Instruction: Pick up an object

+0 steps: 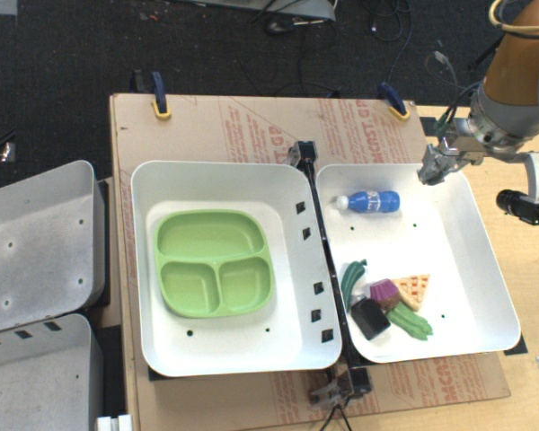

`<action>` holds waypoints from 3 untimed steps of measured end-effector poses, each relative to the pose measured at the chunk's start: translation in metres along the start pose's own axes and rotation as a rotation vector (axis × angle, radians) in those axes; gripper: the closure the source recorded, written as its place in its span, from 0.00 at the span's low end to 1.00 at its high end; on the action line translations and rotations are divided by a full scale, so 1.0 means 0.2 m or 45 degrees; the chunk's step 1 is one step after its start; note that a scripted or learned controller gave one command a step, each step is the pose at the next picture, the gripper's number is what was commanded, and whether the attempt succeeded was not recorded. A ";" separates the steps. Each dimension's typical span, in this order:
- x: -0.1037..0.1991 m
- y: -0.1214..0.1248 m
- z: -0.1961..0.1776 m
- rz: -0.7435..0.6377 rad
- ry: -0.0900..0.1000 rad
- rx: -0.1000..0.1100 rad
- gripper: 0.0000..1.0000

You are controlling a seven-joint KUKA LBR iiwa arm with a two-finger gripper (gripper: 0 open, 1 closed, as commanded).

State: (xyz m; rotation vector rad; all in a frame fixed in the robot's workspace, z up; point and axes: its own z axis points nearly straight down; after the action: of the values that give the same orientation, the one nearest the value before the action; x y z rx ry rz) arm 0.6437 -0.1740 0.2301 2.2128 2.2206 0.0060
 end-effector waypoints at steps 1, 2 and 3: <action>-0.03 0.04 -0.24 -0.001 -0.001 0.000 1.00; -0.03 0.04 -0.34 0.000 0.001 0.004 1.00; 0.25 0.01 -0.35 -0.004 0.005 0.008 1.00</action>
State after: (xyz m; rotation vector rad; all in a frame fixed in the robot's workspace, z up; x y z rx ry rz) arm 0.6441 -0.1245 0.2995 2.2142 2.2296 0.0029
